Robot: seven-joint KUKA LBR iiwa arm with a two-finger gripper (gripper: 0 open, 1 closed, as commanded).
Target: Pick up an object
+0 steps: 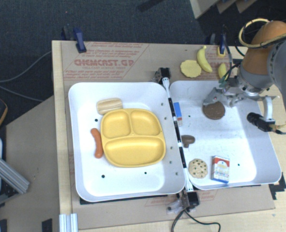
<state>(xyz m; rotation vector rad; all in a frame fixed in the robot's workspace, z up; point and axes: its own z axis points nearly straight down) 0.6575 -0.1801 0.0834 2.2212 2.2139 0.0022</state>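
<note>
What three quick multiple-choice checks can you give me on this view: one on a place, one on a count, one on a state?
1. Where does the yellow divided tray lie?
A. left bin
B. right bin
C. on the bench outside both bins

2. How many compartments does the tray have?
A. two
B. three
C. five

3. How does the chocolate chip cookie lie?
A. stacked on the brown disc
B. inside the tray
C. flat on the right bin's floor, beside the small red and white carton

Answers: 1 A, the tray fills the middle of the left bin. 2 B, two small sections above one long one. 3 C, the cookie rests on the white floor left of the carton.
</note>
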